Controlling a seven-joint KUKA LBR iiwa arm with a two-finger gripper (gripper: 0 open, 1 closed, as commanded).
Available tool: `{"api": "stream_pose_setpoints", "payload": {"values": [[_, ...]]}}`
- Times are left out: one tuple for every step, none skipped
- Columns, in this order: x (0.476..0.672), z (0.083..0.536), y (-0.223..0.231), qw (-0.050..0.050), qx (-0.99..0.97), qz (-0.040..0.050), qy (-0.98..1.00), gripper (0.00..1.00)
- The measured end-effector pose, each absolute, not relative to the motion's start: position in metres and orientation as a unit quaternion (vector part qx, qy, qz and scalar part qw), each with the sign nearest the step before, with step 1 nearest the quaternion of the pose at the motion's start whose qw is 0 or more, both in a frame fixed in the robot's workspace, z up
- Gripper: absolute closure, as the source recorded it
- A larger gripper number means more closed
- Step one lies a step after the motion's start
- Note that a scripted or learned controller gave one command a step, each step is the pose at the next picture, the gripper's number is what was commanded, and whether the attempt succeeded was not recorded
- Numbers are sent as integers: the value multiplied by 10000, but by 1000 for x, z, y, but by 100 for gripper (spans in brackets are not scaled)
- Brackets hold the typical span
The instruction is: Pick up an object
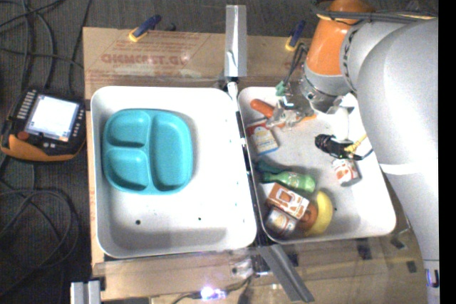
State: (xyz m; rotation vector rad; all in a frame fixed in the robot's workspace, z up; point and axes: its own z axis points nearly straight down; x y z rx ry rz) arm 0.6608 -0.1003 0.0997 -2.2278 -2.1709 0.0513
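White bins (214, 238), two, teal tray (149, 151), one

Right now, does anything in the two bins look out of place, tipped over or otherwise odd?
Nothing looks spilled or broken. The right bin holds a loose jumble: a green bottle lies on its side, and a yellow banana rests against a small box. The teal divided plate lies flat in the left bin.
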Motion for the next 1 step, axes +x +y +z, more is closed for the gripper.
{"api": "stream_pose_setpoints", "payload": {"values": [[668, 181, -53, 7, -7593, 28, -6507, 100]]}}
